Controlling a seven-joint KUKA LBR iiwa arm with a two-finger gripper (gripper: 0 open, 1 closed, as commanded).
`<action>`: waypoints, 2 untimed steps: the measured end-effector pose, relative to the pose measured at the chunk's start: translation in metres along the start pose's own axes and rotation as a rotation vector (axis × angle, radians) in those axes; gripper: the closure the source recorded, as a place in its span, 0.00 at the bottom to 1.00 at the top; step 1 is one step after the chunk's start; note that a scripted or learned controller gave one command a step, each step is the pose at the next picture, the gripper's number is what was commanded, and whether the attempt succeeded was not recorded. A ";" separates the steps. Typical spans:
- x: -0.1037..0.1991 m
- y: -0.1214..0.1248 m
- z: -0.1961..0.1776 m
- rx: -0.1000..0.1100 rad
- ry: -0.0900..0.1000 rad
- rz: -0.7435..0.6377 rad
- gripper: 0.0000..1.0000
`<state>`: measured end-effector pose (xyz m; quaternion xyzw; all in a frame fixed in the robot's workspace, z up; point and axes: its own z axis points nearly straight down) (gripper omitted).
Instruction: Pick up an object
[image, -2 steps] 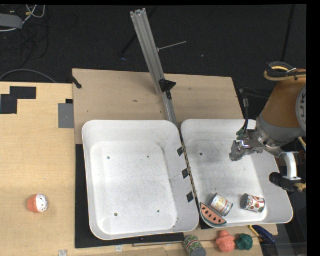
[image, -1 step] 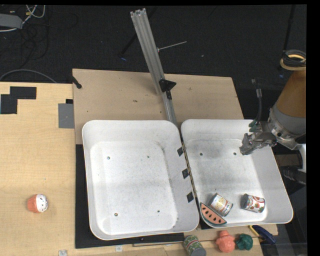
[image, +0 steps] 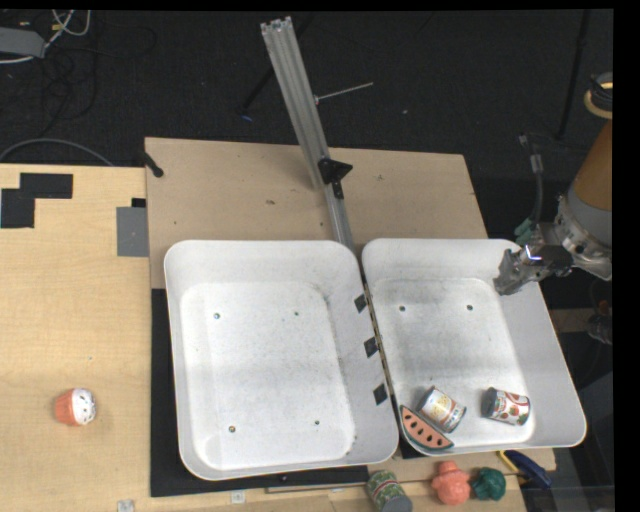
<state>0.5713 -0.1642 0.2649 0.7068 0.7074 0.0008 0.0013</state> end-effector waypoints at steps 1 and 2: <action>0.047 0.017 0.010 0.004 0.002 -0.003 1.00; 0.101 0.020 0.006 0.006 0.003 -0.004 1.00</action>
